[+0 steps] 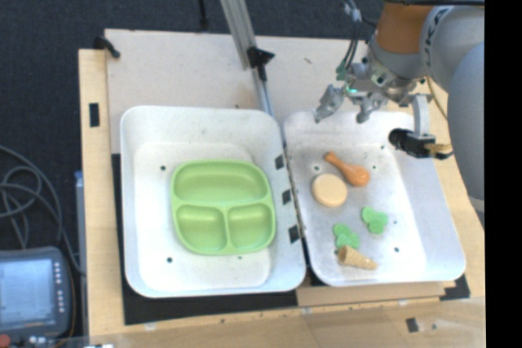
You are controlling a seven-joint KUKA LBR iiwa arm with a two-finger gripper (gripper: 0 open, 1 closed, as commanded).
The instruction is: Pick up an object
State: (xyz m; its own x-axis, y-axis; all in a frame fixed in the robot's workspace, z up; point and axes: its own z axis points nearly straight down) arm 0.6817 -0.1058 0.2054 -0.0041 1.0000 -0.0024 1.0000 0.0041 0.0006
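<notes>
In the right bin (424, 232) lie an orange spoon-shaped toy (347, 169), a tan round disc (329, 191), two green pieces (374, 219) (346, 236) and a tan cone-shaped piece (356, 258). My gripper (346, 108) hangs above the far edge of the right bin, with its two fingers spread apart and nothing between them. The orange toy lies a little nearer the camera than the gripper, apart from it.
The left bin (147, 134) holds a green divided plate (222, 204). A slanted metal pole (236, 12) rises from between the bins at the back. The arm fills the upper right corner.
</notes>
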